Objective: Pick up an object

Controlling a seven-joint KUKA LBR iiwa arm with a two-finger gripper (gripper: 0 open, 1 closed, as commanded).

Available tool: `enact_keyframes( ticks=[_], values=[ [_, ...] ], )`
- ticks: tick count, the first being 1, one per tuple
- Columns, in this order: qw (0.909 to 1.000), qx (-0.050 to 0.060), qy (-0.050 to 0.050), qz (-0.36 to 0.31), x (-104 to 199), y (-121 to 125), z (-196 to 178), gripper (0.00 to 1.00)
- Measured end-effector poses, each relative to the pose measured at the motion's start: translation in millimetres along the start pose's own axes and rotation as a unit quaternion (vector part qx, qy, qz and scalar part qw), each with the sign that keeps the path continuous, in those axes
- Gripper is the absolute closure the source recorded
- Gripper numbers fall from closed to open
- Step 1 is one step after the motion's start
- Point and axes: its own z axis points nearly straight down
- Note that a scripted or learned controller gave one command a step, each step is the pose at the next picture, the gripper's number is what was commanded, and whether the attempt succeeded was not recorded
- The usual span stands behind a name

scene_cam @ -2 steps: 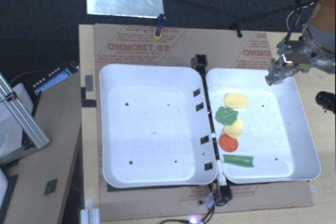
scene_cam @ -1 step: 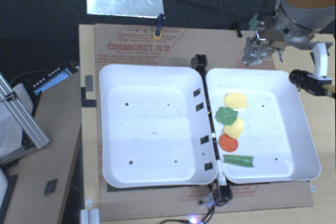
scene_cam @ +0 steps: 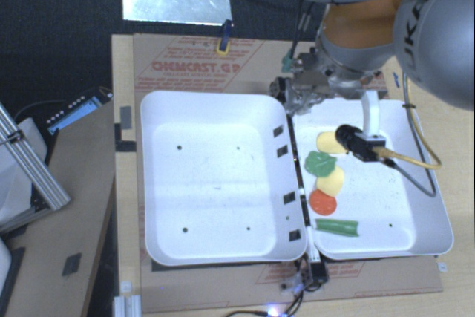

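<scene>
Several toy foods lie in the right bin [scene_cam: 415, 226], along its left side. From back to front they are a pale yellow piece [scene_cam: 326, 142], a green leafy piece [scene_cam: 320, 163], a second yellow piece [scene_cam: 332, 181], an orange-red round piece [scene_cam: 323, 202] and a long green piece [scene_cam: 337, 227]. My gripper [scene_cam: 300, 94] hangs under the grey and orange wrist, over the back left corner of the right bin. It is behind the food pieces and apart from them, and nothing is seen in it.
The left bin [scene_cam: 215, 182] adjoins the right bin along a hinged divider [scene_cam: 295, 174]. A black and white fitting [scene_cam: 361, 139] with a yellow cable [scene_cam: 408, 163] trails from the arm over the right bin. Cardboard lies under both bins.
</scene>
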Motion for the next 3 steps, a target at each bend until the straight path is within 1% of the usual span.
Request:
enact_keyframes(
  ticks=[1, 2, 3],
  values=[
    [1.0, -0.009, 0.0, 0.002, 30, -14, -105, 1.0],
    [1.0, 0.004, -0.002, 0.002, 83, -14, 51, 1.0],
    [1.0, -0.006, 0.001, 0.001, 159, 13, -1, 1.0]
  ],
)
